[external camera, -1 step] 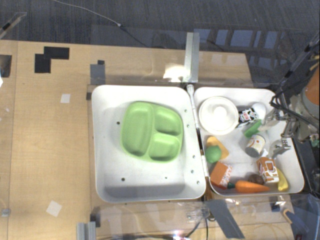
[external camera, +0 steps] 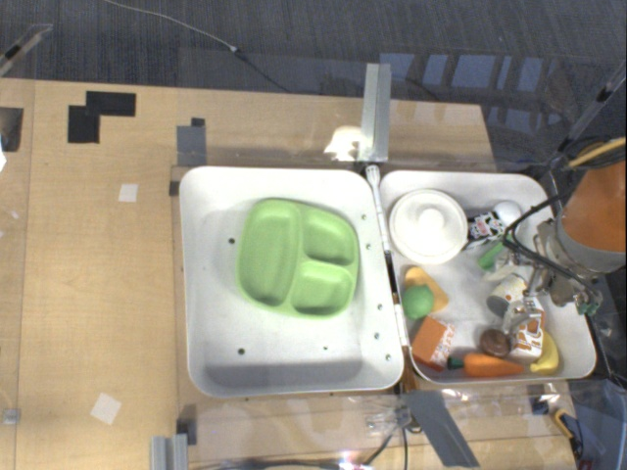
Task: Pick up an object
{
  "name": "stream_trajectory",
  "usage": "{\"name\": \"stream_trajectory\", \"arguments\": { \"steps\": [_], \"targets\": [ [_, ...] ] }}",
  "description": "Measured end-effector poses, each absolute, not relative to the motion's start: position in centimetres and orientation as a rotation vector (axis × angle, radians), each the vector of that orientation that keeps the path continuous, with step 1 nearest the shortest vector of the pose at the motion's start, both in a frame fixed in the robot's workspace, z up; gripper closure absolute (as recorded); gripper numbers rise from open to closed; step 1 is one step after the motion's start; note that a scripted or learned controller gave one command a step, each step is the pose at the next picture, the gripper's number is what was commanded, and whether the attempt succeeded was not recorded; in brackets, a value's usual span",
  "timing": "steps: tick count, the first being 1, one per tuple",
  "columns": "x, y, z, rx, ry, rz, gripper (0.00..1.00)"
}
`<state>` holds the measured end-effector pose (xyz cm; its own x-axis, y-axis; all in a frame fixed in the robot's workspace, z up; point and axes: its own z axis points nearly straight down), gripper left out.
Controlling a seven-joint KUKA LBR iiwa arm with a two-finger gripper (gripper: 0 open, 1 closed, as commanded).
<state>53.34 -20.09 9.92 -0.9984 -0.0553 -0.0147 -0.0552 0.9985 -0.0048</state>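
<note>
Clutter fills the right bin, and much of it is hard to tell apart. The arm comes in from the right, and its big orange band is cut off by the edge, so I see just part of it. Under it hangs the gripper, low over the right side of that bin. It is small and mixed up with wires and toys, so I cannot tell how it stands or if it has anything.

Right under the gripper sits a small orange and white box, touching or nearly touching it. Just beside that is a brown round thing, and a yellow banana peeks out, half hidden. An orange carrot lies along the near wall. Further left are an orange packet and a green ball. A white bowl sits at the far end, well apart from the gripper.

The left bin holds a green tray with three parts.
</note>
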Motion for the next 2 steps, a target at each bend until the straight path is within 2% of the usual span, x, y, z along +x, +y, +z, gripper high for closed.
{"name": "stream_trajectory", "arguments": {
  "steps": [1, 2],
  "targets": [
    [57.7, -15.2, 9.1, -0.071, 3.122, -0.004, 0.00],
    [51.5, -18.8, 10.7, 0.005, 3.134, -0.004, 0.00]
  ]
}}
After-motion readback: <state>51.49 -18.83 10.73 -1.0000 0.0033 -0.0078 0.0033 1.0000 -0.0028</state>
